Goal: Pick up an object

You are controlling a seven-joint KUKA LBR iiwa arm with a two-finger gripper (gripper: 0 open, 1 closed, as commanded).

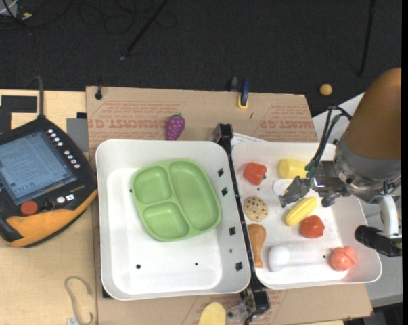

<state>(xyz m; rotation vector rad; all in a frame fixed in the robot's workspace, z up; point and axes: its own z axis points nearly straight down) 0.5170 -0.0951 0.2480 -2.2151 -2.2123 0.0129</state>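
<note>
The gripper [304,193] hangs low in the right bin [366,266], right at the yellow corn cob [301,210]; I can't tell whether it grips it. A red tomato [312,227] lies just beside the cob, a cookie [256,208] to its left.

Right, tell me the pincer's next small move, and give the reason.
Probably lower straight down and close on the yellow corn. The pincer hangs just above its upper end in the right bin, holding nothing I can see, and the red tomato sits close below, so a sideways shift risks a bump.
</note>
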